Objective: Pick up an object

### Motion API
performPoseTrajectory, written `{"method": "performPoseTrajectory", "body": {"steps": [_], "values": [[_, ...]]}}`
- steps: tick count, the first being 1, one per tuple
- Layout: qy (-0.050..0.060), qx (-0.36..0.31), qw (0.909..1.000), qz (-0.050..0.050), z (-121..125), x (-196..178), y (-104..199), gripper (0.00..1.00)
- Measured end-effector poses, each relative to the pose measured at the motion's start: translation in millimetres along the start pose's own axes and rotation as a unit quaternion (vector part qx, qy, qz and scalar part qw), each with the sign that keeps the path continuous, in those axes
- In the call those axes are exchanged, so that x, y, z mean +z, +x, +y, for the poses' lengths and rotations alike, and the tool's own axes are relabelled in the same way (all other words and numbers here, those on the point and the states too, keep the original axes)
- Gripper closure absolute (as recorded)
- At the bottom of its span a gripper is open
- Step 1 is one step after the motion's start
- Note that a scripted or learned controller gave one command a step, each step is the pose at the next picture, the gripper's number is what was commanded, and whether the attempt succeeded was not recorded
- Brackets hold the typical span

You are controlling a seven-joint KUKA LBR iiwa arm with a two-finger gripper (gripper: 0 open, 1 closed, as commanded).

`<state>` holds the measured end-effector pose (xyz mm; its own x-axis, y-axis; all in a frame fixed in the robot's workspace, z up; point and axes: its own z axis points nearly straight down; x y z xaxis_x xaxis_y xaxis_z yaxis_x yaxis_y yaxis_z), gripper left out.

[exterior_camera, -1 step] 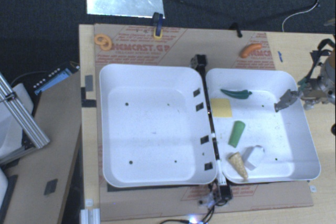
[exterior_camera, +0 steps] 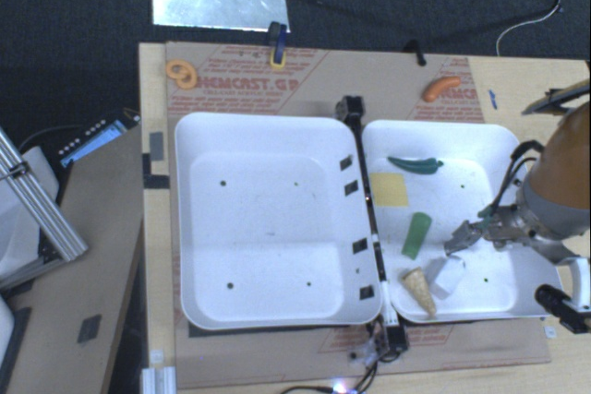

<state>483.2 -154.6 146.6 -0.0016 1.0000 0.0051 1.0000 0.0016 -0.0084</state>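
The right bin (exterior_camera: 499,138) holds several small objects. A dark green pepper-shaped piece (exterior_camera: 416,165) lies near its back, with a flat yellow square (exterior_camera: 388,190) just in front of it. A light green block (exterior_camera: 416,234) sits in the middle. A tan cone (exterior_camera: 420,290) and a pale grey-white piece (exterior_camera: 446,276) lie near the front wall. My gripper (exterior_camera: 461,239) reaches in from the right and hangs low, just right of the green block and above the grey-white piece. Nothing is visibly held in it.
The left bin (exterior_camera: 199,143) sits beside the right one, with black clips (exterior_camera: 352,111) along the shared wall. On the cardboard behind the bins lie an orange pretzel shape (exterior_camera: 181,74), an orange sausage shape (exterior_camera: 441,89) and a yellow clamp (exterior_camera: 277,45).
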Motion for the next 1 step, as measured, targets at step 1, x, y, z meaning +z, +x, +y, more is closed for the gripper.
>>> {"method": "performPoseTrajectory", "body": {"steps": [1], "values": [[-0.011, -0.006, 0.9999, -0.003, 27.1, -116.8, 72.4, 0.0]]}}
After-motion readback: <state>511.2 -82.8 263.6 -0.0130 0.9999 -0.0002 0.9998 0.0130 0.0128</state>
